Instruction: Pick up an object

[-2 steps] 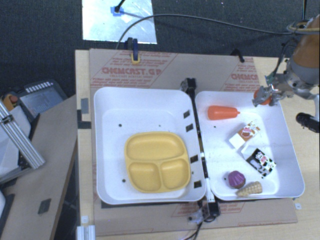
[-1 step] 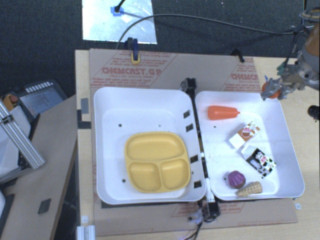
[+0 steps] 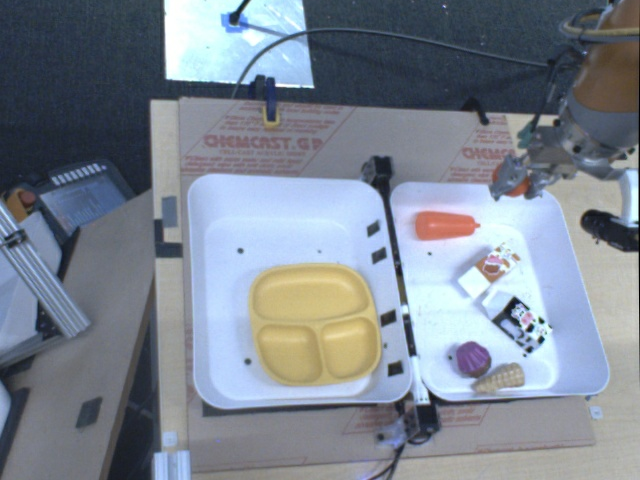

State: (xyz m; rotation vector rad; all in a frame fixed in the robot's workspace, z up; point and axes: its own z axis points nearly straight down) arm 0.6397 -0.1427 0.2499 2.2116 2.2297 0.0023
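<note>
So here's where I'm at: the gripper [image 3: 515, 180] is hanging over the far right corner of the right bin [image 3: 578, 258], right about at its rim. There's something orange-red down at the tip, but I honestly can't tell if it's part of the tool or a thing it has hold of, and I can't tell how the fingers stand either, too small and blurry.

Candidates are all in the right bin. The carrot [image 3: 446, 225] lies near the bin's far edge, closest to the gripper, lengthwise along that edge. A small box [image 3: 491, 269] sits mid-bin, a black-and-white carton [image 3: 521, 324] toward the near right, and a purple thing [image 3: 473, 358] touching a cone [image 3: 499, 377] by the near edge. The yellow tray [image 3: 314, 323] is in the left bin [image 3: 215, 268].

My plan would be the carrot: it's alone, well apart from the rest. I'd come straight down over its thick middle, straddle it across the short axis, and stay off the bin wall.
</note>
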